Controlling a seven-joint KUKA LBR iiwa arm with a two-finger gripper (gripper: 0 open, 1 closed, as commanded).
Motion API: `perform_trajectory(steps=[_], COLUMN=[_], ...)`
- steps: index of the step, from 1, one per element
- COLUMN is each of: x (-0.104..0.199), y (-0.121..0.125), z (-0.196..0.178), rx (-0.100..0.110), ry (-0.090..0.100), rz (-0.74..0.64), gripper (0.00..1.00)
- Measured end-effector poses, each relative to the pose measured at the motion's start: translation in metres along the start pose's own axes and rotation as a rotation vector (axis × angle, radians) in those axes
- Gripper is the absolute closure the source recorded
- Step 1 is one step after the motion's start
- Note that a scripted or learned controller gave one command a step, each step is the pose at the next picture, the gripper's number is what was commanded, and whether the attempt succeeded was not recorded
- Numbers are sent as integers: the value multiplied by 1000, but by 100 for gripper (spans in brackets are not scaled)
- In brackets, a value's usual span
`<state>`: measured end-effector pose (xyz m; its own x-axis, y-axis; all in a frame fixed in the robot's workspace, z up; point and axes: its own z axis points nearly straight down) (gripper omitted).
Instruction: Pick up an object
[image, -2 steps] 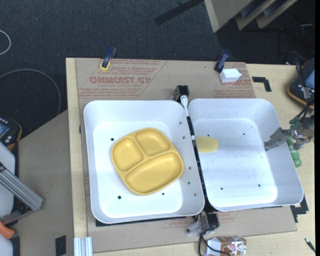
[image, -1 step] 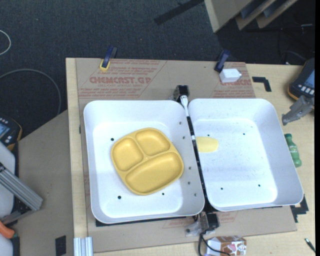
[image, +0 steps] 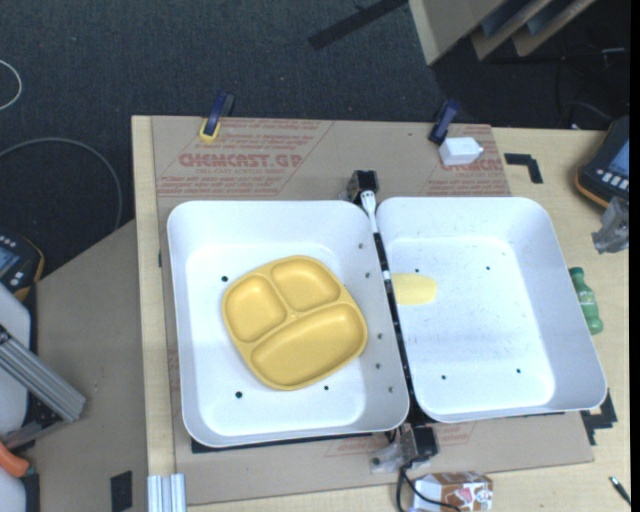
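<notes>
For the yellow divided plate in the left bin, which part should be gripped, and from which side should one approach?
Probably the raised outer rim of the yellow plate, at its right edge, coming from above. The plate lies flat and is too wide to span, so one finger would go inside a compartment and one outside. The right edge has bare floor of the left bin beside it, toward the arm's side.

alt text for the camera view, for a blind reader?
Two shallow white bins sit side by side on a brown bench, seen from above. The left bin holds a yellow divided plate with three compartments; the right bin holds a small pale yellow object near its left wall.
</notes>
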<state>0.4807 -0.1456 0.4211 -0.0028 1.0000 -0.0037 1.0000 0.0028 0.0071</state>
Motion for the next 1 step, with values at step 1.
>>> perform_trajectory(steps=[1], x=[-81], y=[-3], z=[113], rx=[13], ry=[5], rz=[9], gripper=[100])
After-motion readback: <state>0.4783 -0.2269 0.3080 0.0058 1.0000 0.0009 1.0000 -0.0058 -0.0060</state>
